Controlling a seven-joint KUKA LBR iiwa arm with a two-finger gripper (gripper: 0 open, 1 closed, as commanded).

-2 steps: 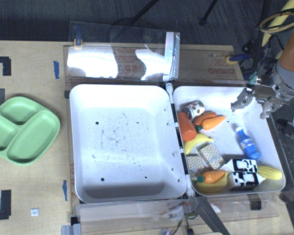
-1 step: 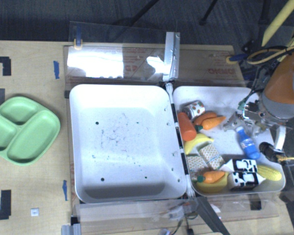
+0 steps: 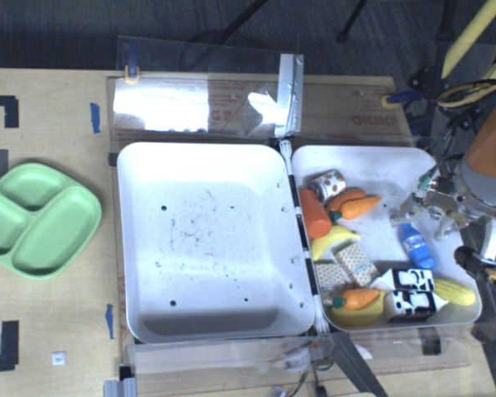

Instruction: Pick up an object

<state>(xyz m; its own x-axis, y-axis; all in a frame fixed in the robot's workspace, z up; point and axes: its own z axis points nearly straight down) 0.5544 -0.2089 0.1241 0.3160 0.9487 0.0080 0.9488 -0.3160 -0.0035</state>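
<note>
**Over the right bin, gripper above the toys**

Over the right bin (image 3: 413, 157), near its right wall: gripper (image 3: 430, 201) on the grey arm, hanging just above a small blue bottle (image 3: 417, 248); fingers' state impossible to tell. Left of the bottle: toy carrot (image 3: 357, 206), orange cylinder (image 3: 316, 216), small can (image 3: 327, 183), yellow banana (image 3: 335, 240), checkered block (image 3: 355, 262). Toward that bin's front: corn cob (image 3: 455, 291), black-and-white box (image 3: 412, 291), orange-and-yellow toy (image 3: 357, 301). Far left of the bins: green divided plate (image 3: 38, 220).

I see open floor across the left bin (image 3: 202, 230). The right bin (image 3: 372, 160) is crowded along its left and near sides: carrot (image 3: 354, 206), corn (image 3: 455, 291), blue bottle (image 3: 416, 247); only its far strip is free.
</note>
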